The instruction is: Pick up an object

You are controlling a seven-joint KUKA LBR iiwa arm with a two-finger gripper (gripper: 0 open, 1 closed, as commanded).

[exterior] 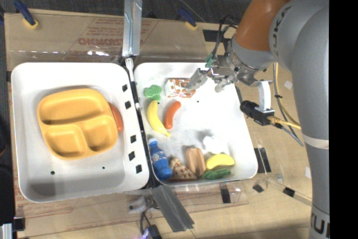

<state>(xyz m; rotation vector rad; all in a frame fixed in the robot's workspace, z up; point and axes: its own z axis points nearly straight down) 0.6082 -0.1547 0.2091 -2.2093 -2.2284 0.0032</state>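
Two white bins (22, 120), one yellow tray (75, 120)

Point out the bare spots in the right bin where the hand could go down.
Bare floor lies in the right bin between the orange sausage and its right wall, below the hand. Crowded: the bottom edge, with blue bottle, bread, lemon; also around the banana.

I see the desk (168, 31), brown-topped, carrying two shallow white bins side by side: the left bin (25, 137) and the right bin (238, 115), touching along a middle divider. Blue clamps (27, 13) grip its far edge.
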